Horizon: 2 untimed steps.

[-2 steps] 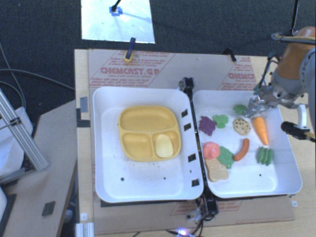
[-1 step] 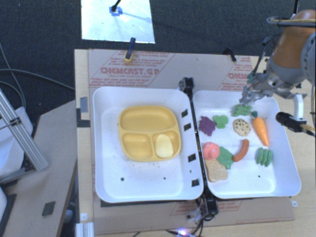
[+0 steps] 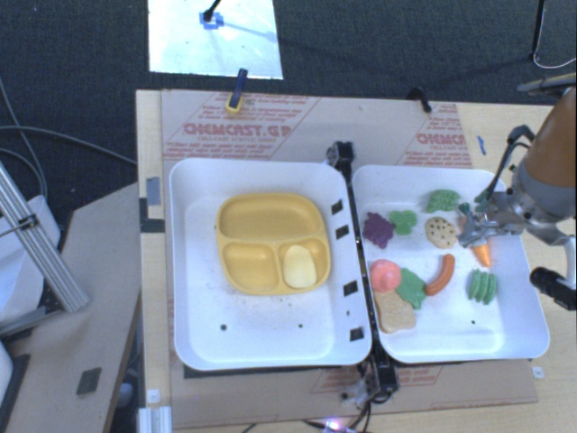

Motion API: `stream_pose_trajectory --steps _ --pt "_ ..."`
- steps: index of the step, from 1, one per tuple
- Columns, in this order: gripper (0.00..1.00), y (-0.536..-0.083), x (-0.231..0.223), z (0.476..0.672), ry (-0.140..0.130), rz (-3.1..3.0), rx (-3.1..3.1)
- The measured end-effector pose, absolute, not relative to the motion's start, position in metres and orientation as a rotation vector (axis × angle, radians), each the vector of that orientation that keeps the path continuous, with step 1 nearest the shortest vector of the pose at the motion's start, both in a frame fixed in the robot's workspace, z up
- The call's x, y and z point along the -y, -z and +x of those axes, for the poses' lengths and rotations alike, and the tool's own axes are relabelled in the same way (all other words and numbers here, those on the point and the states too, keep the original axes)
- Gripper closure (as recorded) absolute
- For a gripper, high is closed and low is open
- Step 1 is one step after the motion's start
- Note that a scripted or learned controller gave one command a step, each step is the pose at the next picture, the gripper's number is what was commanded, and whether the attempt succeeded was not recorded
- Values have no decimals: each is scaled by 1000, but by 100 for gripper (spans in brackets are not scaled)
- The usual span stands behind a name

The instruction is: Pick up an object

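The gripper [image 3: 478,233] is low in the right bin [image 3: 514,332], near its right wall. Its jaws appear to pinch a small orange carrot-shaped piece [image 3: 483,253], though the fingertips blur into the piece, so the grip is probable rather than certain. The carrot's long axis runs roughly up-down in the view, narrow end pointing toward the bin's near edge.

Other items in the right bin: a cookie [image 3: 440,231] just left of the gripper, green leafy piece [image 3: 443,200], purple piece [image 3: 377,229], orange sausage [image 3: 440,274] lying diagonally, green bean pods [image 3: 482,286], pink piece [image 3: 385,274] and a slice of toast [image 3: 395,311].

The left bin [image 3: 198,332] holds a yellow divided tray [image 3: 261,219] with a pale yellow item [image 3: 300,266] in its lower right compartment.
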State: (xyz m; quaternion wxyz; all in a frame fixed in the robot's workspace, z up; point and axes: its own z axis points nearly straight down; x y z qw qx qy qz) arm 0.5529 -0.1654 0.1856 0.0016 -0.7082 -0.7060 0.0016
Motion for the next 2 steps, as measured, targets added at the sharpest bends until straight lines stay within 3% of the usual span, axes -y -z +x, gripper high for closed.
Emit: stream_pose_trajectory --steps 1,2 --pt "100 -82 169 583 -1 -2216 2226" --pt "100 -113 191 625 6 -2221 2233"
